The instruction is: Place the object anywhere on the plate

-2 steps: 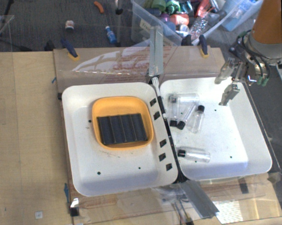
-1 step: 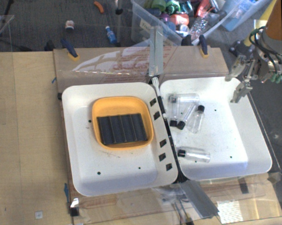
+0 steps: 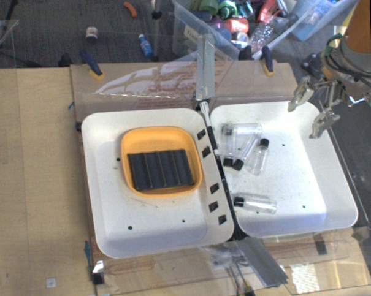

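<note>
Several clear vials (image 3: 247, 149) lie in the right bin (image 3: 310, 194), none yet on the yellow plate (image 3: 159, 137); the claw (image 3: 314, 111) hangs released, grasping nothing.

Your arm enters at the upper right of the frame, its orange band cut by the top right corner. The gripper (image 3: 314, 107) hangs below it at the right edge, two metal fingers (image 3: 299, 96) spread apart, nothing between them.
</note>
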### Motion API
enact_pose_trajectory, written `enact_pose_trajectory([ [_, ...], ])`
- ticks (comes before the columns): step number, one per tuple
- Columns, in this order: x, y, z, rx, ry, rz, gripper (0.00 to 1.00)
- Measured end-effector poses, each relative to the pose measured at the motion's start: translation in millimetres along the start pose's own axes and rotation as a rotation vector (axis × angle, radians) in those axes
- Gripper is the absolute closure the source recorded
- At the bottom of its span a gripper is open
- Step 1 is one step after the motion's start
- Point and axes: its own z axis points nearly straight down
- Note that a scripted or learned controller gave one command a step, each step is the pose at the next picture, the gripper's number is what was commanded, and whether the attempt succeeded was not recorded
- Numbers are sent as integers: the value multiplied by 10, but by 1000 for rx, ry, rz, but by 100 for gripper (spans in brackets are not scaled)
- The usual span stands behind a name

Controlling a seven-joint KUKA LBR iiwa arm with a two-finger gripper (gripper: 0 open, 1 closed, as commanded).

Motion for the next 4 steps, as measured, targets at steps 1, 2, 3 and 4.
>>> enact_pose_trajectory([
  [1,-25,-146,143,0,1,-62,0],
  [2,-53,-71,140,-1,2,-238,0],
  [3,-75,-3,121,-2,0,-515,0],
  [4,-84,45,113,-3,1,-629,0],
])
